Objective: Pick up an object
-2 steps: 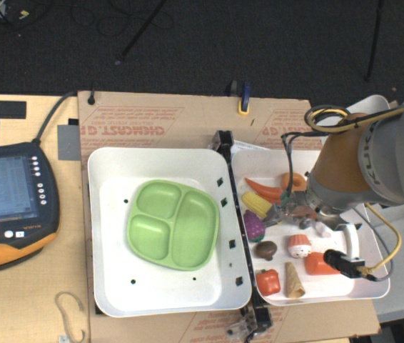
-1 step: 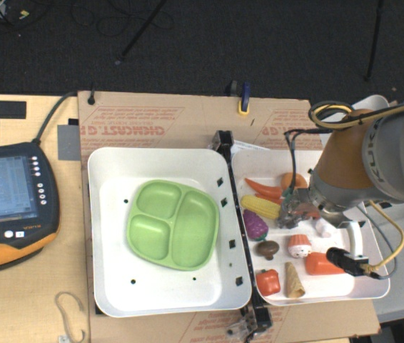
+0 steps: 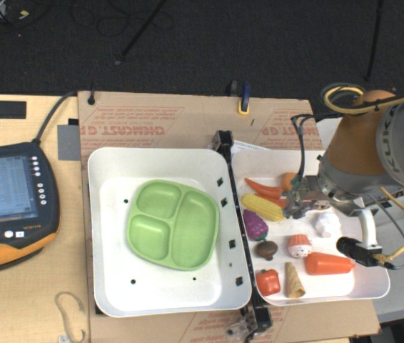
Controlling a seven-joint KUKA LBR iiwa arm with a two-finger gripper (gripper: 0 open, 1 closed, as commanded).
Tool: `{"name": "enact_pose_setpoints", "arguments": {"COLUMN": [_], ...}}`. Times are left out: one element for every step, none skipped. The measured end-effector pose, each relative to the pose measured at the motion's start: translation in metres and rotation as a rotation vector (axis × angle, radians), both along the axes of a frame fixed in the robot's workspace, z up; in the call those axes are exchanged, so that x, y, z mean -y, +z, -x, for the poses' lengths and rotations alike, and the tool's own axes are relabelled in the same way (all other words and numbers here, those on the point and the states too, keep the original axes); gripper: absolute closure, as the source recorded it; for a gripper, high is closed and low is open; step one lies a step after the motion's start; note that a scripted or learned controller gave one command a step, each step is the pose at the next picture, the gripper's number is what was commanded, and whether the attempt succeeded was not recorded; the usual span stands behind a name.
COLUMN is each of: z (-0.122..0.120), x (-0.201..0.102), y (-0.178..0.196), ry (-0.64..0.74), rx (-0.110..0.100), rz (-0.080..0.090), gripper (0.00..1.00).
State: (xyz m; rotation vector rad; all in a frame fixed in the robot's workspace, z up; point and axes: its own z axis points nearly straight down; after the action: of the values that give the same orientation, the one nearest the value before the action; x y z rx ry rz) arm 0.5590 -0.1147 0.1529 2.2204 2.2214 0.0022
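Observation:
My gripper (image 3: 296,204) hangs low in the right bin (image 3: 373,286), just right of the yellow corn cob (image 3: 262,206) and below a red chili pepper (image 3: 262,189). An orange piece (image 3: 289,181) sits right behind it. Nearer the front lie a purple eggplant-like toy (image 3: 255,225), a brown piece (image 3: 265,249), a red and white mushroom-like toy (image 3: 300,246), a white lump (image 3: 325,225), an orange carrot (image 3: 326,264), a red pepper (image 3: 268,282) and an ice cream cone (image 3: 295,281). I see nothing clearly held.
The left bin (image 3: 109,277) holds a green divided plate (image 3: 173,224). A black divider (image 3: 234,220) runs between the bins. A teach pendant (image 3: 9,202) lies on the bench at far left. The arm's grey and orange body (image 3: 362,148) covers the right bin's back right.

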Motion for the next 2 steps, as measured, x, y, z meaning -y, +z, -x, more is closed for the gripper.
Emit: {"name": "enact_pose_setpoints", "arguments": {"z": [0.005, 0.005], "x": [-0.005, -0.004], "y": [0.047, 0.076], "ry": [0.000, 0.000], "rx": [0.000, 0.000], "rz": [0.000, 0.000], "gripper": [1.00, 1.00]}}
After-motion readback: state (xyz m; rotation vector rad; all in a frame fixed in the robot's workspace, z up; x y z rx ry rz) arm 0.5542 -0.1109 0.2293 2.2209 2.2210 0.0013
